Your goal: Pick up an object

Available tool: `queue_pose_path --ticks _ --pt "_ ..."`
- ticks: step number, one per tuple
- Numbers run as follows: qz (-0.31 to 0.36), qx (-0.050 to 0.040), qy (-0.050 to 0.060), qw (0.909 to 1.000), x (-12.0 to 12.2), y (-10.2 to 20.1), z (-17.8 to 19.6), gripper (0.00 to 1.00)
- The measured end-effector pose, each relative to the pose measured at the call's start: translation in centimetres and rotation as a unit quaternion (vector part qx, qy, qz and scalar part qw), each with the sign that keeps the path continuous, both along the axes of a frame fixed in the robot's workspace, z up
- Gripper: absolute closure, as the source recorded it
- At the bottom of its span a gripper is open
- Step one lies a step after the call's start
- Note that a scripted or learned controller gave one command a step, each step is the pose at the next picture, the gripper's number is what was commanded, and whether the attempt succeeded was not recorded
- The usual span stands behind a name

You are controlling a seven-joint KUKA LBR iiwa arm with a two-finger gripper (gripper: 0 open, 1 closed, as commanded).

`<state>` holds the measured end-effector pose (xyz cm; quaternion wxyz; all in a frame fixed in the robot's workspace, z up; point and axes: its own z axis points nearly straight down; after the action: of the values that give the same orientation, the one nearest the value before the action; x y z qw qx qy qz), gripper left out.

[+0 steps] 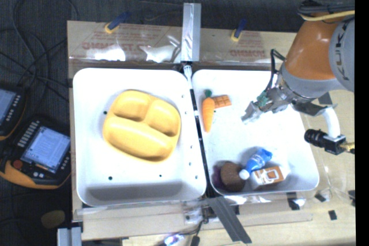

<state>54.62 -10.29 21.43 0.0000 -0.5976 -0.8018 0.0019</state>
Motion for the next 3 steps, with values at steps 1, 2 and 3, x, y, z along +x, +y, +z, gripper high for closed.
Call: queue_pose_path --ticks 1,2,3 --pt "0.0 -0.0002 0.0 1.0 0.0 0.0 0.0 0.0" --pt "0.03 0.0017 0.001 0.9995 -6.3 -2.6 -9.0 0.0" --pt "0.168 -0.0007 -0.005 0.9858 2.9 -7.2 -12.5 0.0"
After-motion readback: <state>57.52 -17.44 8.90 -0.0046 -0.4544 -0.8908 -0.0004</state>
